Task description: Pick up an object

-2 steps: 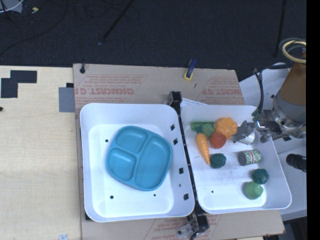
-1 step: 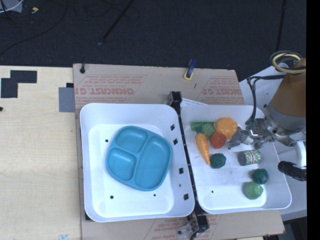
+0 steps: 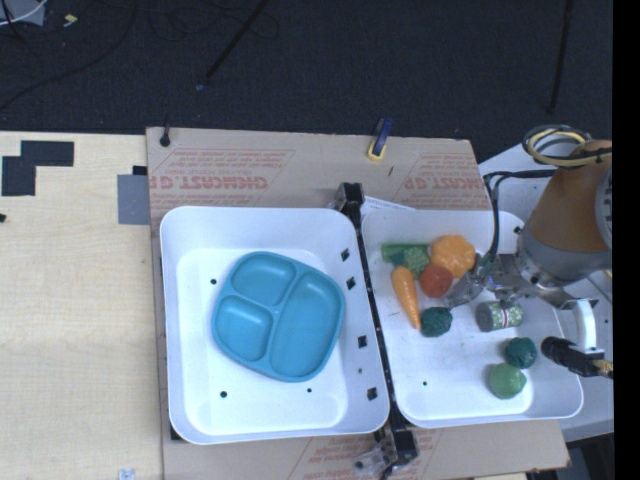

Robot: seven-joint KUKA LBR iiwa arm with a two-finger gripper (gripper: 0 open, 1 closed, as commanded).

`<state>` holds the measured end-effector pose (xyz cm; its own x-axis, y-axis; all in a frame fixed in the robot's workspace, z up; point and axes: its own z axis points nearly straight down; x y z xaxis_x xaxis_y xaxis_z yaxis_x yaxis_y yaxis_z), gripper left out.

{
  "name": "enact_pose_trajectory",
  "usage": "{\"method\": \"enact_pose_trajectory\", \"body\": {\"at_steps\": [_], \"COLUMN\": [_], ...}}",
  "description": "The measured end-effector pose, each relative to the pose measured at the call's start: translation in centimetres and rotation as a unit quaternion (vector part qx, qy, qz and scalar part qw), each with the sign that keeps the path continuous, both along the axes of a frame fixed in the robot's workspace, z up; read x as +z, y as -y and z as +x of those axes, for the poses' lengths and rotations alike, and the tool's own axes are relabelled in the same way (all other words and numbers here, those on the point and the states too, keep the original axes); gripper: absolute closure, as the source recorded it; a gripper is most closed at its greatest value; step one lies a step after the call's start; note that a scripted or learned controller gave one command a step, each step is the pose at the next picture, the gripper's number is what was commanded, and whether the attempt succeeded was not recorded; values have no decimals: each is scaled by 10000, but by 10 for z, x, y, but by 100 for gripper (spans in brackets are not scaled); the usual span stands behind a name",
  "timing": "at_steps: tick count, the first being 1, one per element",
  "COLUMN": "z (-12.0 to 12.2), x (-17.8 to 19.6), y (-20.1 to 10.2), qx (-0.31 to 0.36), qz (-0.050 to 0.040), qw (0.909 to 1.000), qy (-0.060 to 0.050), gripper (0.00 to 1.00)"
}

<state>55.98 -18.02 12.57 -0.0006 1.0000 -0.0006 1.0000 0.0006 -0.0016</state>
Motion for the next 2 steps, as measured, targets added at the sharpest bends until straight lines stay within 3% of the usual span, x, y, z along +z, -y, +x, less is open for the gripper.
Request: {"method": "enact_pose_trajectory", "body": {"at_steps": [1, 2], "z": [1, 0], "x": [-39, -28], "y": [-1, -1], "qx": [-6, -26], "qz": [4, 14], "qw": [10000, 10000], "qy": [4, -16], "gripper": [0, 100]}}
